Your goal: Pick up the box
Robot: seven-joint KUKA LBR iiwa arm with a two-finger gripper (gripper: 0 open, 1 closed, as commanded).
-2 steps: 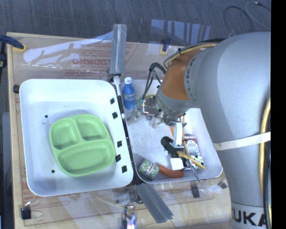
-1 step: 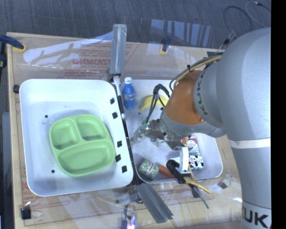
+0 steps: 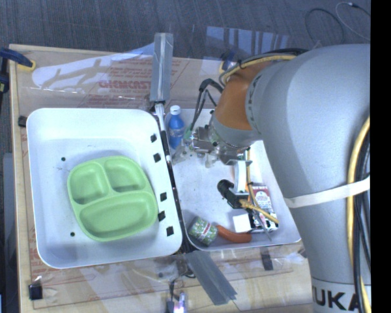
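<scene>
Two white bins (image 3: 45,175), one green plate (image 3: 111,197)

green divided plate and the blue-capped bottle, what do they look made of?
Green plate: likely molded plastic, matte to satin; uniform colour, soft rounded dividers, no sharp glare. Bottle: probably clear thin plastic with a blue cap and blue label; the body looks translucent, but it is small in the camera view, so treat that as a guess.
</scene>
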